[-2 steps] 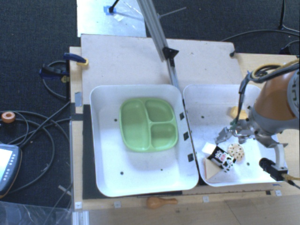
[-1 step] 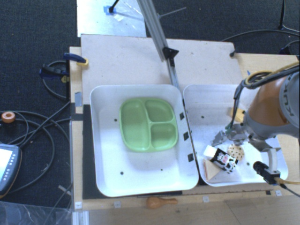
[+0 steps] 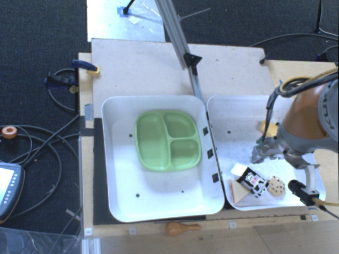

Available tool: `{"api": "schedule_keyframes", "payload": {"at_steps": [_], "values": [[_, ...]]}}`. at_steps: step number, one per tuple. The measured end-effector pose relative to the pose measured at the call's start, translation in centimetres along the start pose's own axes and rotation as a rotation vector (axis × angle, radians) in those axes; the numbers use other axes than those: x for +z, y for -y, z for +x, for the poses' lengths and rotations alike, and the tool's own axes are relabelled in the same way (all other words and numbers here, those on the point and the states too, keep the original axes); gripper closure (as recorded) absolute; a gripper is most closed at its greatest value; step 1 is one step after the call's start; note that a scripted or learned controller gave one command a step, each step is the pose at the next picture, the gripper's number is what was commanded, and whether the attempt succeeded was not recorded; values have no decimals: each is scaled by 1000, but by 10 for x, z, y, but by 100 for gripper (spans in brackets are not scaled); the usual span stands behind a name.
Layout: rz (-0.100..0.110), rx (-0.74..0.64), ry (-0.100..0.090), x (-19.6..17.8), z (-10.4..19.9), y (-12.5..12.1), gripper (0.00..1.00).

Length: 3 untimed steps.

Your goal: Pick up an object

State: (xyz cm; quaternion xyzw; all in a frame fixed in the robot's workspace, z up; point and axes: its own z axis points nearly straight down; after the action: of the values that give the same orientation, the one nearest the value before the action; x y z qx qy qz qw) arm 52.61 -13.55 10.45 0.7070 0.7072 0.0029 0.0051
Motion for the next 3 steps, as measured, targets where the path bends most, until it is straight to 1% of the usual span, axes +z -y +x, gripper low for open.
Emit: {"api": "schedule_keyframes", "payload": {"at_steps": [1, 2, 3], "values": [[5, -4, -2, -43, -3, -2, 100], [3, -6, -1, -106, 2, -5, 100], [4, -6, -1, -152, 1, -13, 100]]}}
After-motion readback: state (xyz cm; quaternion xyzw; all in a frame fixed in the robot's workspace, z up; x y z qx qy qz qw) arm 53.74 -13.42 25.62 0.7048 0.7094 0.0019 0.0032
